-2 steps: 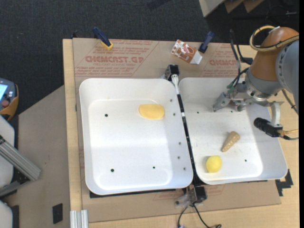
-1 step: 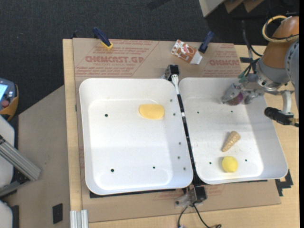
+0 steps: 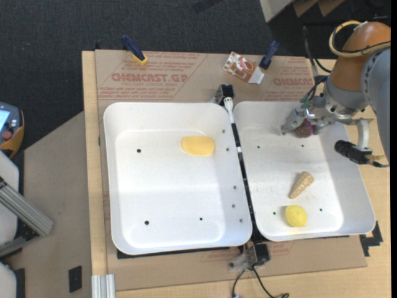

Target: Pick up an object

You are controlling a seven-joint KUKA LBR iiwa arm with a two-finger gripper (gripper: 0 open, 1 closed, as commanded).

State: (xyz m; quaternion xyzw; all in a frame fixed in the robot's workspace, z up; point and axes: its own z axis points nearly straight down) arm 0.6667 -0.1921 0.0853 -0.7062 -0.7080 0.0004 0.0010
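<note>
A smooth oval yellow object (image 3: 198,146) is seen lying in the left bin (image 3: 124,185). In the right bin (image 3: 347,197), a ribbed tan cone (image 3: 302,184) and a rounded yellow lemon-like piece (image 3: 296,216) are found near the front. At the far right, the gripper (image 3: 303,125) is seen pinching a small dark reddish object (image 3: 305,128), whose shape is hard to make out.

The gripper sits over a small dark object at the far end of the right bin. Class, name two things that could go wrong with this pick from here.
1. The gripper may not have the dark object, which is partly hidden beneath it, so a lift could come up without it.
2. That spot lies near the right bin rim at its far end; the object could be pushed against the wall and slip away.
</note>
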